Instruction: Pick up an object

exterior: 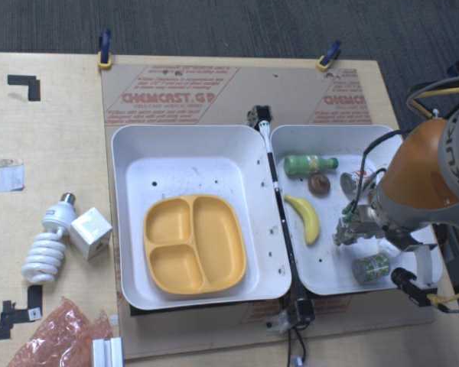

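The right bin [322, 264] holds a yellow banana [306, 217], a green bottle [310, 164] lying on its side, a small brown round object [319, 183], a silvery piece [351, 182] and a green-labelled can [370, 267] on its side. My gripper [350, 232] hangs low over the right half of this bin, right of the banana and just above the can in the view. Nothing is visibly held. The grey and orange arm [421, 178] covers the bin's right side.
The left bin [176, 163] bears a yellow divided plate [193, 243]. On the bench to the left lie a spiral light bulb [46, 243], a white cube [91, 232] and a red mesh bag [57, 335]. Cables [436, 90] loop at the right.
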Robot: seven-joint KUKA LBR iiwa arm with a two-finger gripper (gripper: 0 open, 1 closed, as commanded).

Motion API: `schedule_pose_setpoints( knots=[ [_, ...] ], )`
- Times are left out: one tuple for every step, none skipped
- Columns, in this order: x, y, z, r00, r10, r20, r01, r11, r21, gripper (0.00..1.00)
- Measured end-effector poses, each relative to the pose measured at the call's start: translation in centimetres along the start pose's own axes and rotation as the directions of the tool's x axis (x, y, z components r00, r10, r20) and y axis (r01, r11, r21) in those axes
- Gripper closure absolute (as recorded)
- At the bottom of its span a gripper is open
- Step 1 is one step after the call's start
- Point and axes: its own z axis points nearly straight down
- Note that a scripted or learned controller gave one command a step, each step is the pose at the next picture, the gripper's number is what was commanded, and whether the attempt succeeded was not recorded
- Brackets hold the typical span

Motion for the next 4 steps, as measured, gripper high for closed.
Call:
schedule_pose_setpoints(
  knots=[
    [0.0,0.0,0.0,1.0,0.0,0.0,0.0,1.0,0.0,0.0],
    [-0.1,0.1,-1.0,1.0,0.001,0.0,-0.001,1.0,-0.002,1.0],
    [-0.1,0.1,-1.0,1.0,0.001,0.0,-0.001,1.0,-0.002,0.0],
    [1.4,-1.4,1.0,1.0,-0.001,0.0,0.001,1.0,0.001,0.0]
  ],
)
